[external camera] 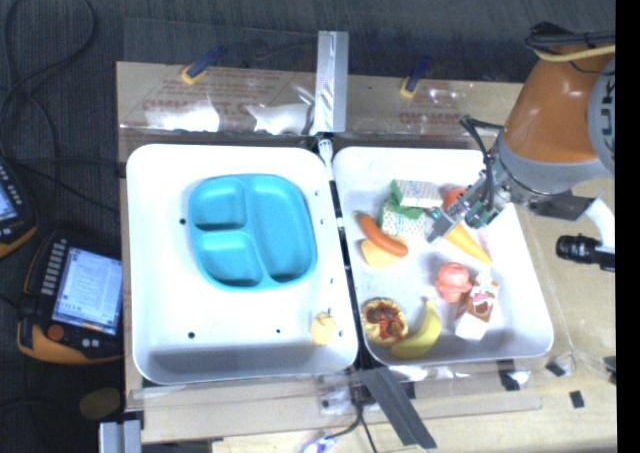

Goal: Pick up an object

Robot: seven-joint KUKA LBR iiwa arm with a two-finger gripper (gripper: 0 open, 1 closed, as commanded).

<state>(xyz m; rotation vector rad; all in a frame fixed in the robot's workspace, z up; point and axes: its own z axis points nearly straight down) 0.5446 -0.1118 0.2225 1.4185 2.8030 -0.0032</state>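
We see the gripper (pixel 470 209) low in the right bin (pixel 535 326), upper middle area, arm coming in from the right. It sits right over a yellow-orange wedge (pixel 468 241), probably a toy cheese or carrot piece; hard to name at this size. We cannot tell if the gripper is spread or closed, the tip is too small and cluttered, and nothing is clearly between it.

Nearest candidate is the wedge, just below and touching or almost touching the tip. Its long axis runs diagonally, from upper left down to lower right. The green-white box (pixel 408 209) lies just to the left of the tip, and a small red piece (pixel 453 197) is wedged between box and tip.

Further off: orange sausage-like item (pixel 382 236) to the left, pink round piece (pixel 453 281) below, banana (pixel 420 333) and pizza slice (pixel 384 318) near the front wall.

Room: tight on the left because of the box, open floor to the right of the wedge up to the bin's right wall. The left bin (pixel 160 341) holds a blue tray (pixel 250 229) and is well apart.
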